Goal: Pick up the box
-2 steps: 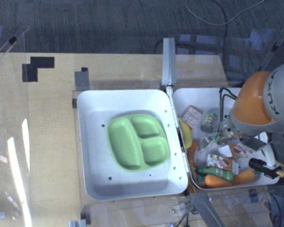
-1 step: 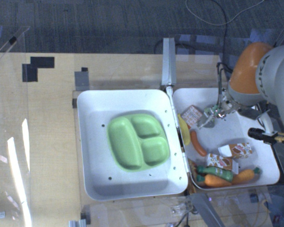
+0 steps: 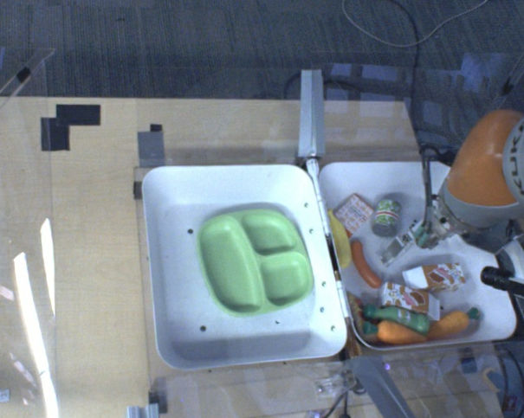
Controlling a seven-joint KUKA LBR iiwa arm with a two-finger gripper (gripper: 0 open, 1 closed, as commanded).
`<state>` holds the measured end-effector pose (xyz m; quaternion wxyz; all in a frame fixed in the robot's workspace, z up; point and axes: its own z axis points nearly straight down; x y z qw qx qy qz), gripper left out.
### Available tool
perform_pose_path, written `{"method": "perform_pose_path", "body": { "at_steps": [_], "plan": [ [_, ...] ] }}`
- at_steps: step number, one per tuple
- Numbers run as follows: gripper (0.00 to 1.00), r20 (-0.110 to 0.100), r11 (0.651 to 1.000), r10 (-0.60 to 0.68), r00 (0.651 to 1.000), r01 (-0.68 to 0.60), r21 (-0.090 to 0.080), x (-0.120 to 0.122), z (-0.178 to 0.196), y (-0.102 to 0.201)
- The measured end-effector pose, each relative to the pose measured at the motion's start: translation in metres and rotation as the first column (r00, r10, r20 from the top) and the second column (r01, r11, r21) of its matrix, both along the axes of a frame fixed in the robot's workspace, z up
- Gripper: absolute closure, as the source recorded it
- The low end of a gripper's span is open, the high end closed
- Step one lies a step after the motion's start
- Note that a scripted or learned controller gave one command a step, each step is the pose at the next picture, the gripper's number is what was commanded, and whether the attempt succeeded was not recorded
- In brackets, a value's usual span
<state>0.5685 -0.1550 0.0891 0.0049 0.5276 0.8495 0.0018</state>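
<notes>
A small pink and white box (image 3: 354,212) lies at the back left of the right bin (image 3: 501,328), beside a green can (image 3: 386,216). A second, flatter carton (image 3: 411,298) with red and white print lies toward the bin's front. My gripper (image 3: 412,240) hangs low over the middle of the right bin, between the can and the flat carton and just right of a red sausage (image 3: 365,262). Nothing is visibly held in it. The grey arm with its orange band (image 3: 486,168) reaches in from the right.
A green divided plate (image 3: 254,260) sits in the left bin (image 3: 181,337). The right bin also holds a banana (image 3: 339,233), a bread packet (image 3: 443,276), a green bottle-shaped item (image 3: 404,314) and two carrots (image 3: 397,331) along the front wall.
</notes>
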Motion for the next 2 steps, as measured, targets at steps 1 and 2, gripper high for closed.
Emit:
{"method": "perform_pose_path", "body": {
  "at_steps": [1, 2],
  "plan": [
    [0.00, 0.004, 0.952, 0.305, 0.952, -0.305, -0.004, 0.025, 0.001, 0.036],
    [0.00, 0.004, 0.978, 0.210, 0.978, -0.210, -0.004, -0.072, 0.001, 0.012]
  ]
}}
